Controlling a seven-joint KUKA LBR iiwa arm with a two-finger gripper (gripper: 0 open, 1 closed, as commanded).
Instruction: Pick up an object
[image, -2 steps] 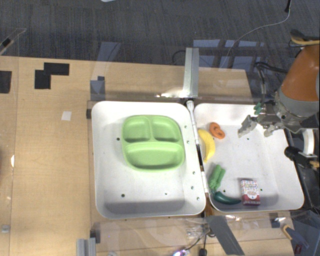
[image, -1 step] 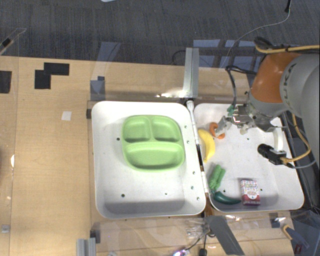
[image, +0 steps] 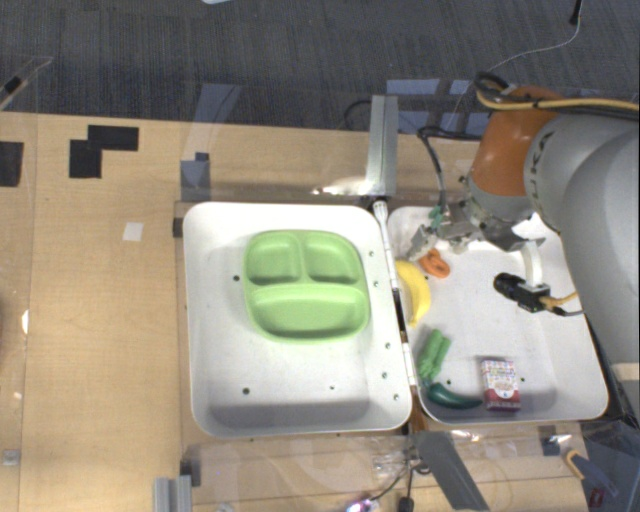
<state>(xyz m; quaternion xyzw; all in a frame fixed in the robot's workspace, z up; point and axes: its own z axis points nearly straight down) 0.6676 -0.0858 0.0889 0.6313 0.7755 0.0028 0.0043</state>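
Observation:
The right bin (image: 560, 400) holds several small items. A yellow banana (image: 415, 290) lies against its left wall. A small orange piece (image: 436, 264) sits just beside the banana's upper end. A green vegetable (image: 434, 356) and a darker green one (image: 450, 397) lie near the front left corner. A red and white box (image: 500, 384) stands near the front. My gripper (image: 438, 236) hangs at the bin's back left, directly above the orange piece and close to it. Nothing is seen held in it.
The left bin (image: 215, 380) carries a green divided plate (image: 304, 284). A metal rail (image: 392, 300) separates the two bins. The grey arm with its orange band (image: 505, 150) covers the right bin's back right corner, and a black cable plug (image: 520, 289) hangs beneath it.

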